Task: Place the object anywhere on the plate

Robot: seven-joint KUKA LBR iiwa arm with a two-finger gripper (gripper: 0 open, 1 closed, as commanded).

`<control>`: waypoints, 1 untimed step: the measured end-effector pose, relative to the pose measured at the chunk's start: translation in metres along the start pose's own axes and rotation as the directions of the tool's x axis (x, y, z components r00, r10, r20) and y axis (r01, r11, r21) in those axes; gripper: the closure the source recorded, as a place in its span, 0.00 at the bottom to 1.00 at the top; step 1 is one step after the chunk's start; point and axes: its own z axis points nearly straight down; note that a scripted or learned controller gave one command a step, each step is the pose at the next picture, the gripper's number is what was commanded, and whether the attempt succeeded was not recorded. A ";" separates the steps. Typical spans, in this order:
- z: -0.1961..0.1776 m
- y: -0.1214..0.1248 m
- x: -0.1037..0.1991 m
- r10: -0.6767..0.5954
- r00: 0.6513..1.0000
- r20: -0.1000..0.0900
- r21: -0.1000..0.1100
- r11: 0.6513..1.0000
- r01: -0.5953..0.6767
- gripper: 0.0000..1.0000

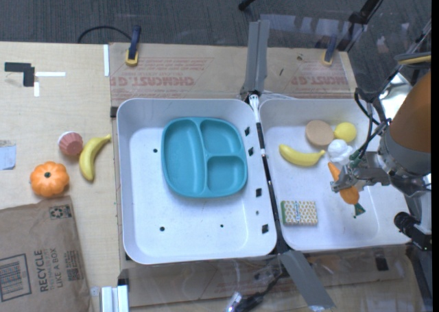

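Orange carrot point(349, 195), small and smooth, lying in the right bin point(384, 232) directly at the gripper point(345, 182). Partly covered by the metal fingertips, so not possible to tell whether pinched between them or merely lying beneath; finger spacing also impossible to judge. Just above it, a white lumpy ball-like item point(338, 148), and beside that a round glossy yellow lemon point(346, 132) touching a flat tan disc like a cookie point(318, 133). Further left, a curved yellow banana point(300, 156). Nearer the front edge, a rectangular speckled sponge point(300, 212), greenish on top, lying flat. Grey arm point(411, 146) with an orange band entering from the right.

In the left bin point(137, 221), a teal plastic plate point(204, 156) with rounded corners and three compartments, set slightly askew, well apart from the carrot.

Outside the bins, on the pale plywood bench point(55, 98): a second banana point(91, 156), a ribbed orange pumpkin point(49, 180) and a small pinkish cupcake-shaped item point(70, 144), grouped close together. Brown cardboard point(38, 256) printed with a recycling mark at the front left corner.
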 end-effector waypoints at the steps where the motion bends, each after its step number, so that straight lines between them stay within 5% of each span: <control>1: 0.002 0.047 0.066 -0.129 0.992 0.001 0.003 0.992 0.129 1.00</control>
